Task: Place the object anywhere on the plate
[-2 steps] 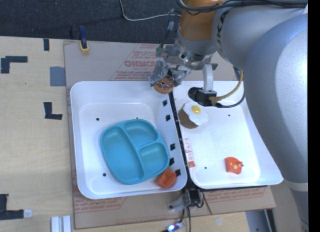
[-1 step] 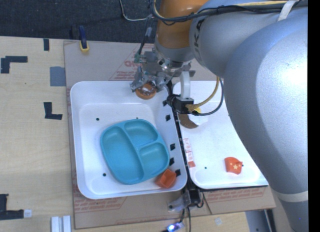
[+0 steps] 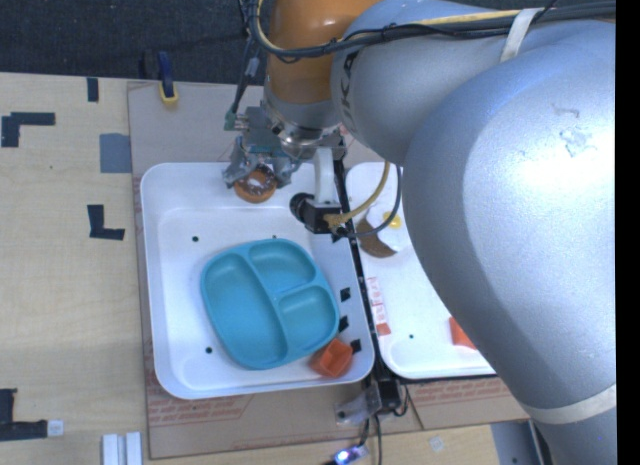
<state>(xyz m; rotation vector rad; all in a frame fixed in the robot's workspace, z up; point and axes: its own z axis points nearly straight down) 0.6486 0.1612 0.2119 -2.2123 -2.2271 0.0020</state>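
Overhead, from the single fixed camera, two shallow white bins sit side by side on the bench: the left bin [image 3: 165, 253] in plain sight, the right bin [image 3: 420, 353] largely covered by the bulky grey arm [image 3: 500, 153] that reaches in from the right. A blue plate [image 3: 268, 300] with three compartments lies slightly turned in the lower middle of the left bin. Just off its lower right corner, against the bin's near right corner, rests a small orange-red object [image 3: 333, 357]; it lies beside the plate, not on it. The arm's orange band [image 3: 305, 23] sits above the wrist, and below it the gripper [image 3: 255, 168] hangs over the far edge of the left bin, well apart from the plate. A small round brown-and-orange object [image 3: 255, 187] sits right at the gripper's tip, at the bin's back rim; the gripper seems to be pinching it, though the metal parts crowd that spot and the contact is hard to read. In the right bin a brown curved piece [image 3: 377, 243] lies near the dividing edge, a small yellow bit [image 3: 394, 220] lies just beside it, and another orange-red piece [image 3: 460, 333] peeks out from under the arm. Dark cables [image 3: 345, 223] trail down along the gap between the two bins.
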